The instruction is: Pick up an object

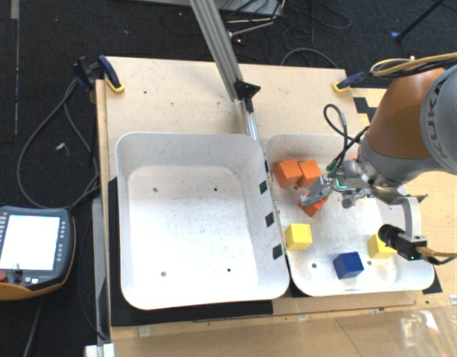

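My gripper [316,195] hangs low over the right bin [407,277], near its middle left. A small red-orange block [312,209] lies right under its tip, partly covered by it. Whether the block is held or just lies on the bin floor cannot be made out. Two orange blocks [289,172] [310,172] sit side by side just behind the gripper. A yellow cube [298,236] rests in front of it, a blue cube [348,265] near the front rim, and another yellow block [381,246] at the right, partly behind the arm's hardware.
The left bin [187,214] stands beside the right one, sharing a raised middle wall [272,214]. A metal camera pole [217,39] slants in from the back. The arm's orange band [411,114] looms over the right bin's back right. A teach pendant [27,251] lies off the bench, left.
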Motion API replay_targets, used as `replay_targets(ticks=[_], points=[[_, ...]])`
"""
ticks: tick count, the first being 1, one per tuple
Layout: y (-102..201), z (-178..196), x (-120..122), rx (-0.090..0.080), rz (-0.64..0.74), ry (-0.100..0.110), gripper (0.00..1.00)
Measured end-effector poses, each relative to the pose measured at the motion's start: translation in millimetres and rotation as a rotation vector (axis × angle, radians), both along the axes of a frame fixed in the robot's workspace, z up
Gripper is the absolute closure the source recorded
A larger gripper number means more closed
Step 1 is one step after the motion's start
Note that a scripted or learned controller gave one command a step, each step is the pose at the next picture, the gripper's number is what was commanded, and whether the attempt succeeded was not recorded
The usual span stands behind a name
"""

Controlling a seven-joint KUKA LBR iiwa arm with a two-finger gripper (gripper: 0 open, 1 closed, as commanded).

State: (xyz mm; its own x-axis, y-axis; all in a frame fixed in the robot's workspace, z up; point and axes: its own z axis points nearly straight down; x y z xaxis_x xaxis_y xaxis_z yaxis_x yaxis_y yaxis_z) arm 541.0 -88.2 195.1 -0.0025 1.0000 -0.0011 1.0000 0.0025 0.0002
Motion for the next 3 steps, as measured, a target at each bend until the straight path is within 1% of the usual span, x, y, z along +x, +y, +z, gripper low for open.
replay_targets(ticks=[3], points=[[0.0, 0.0, 0.0, 0.000, 0.000, 0.000, 0.00]])
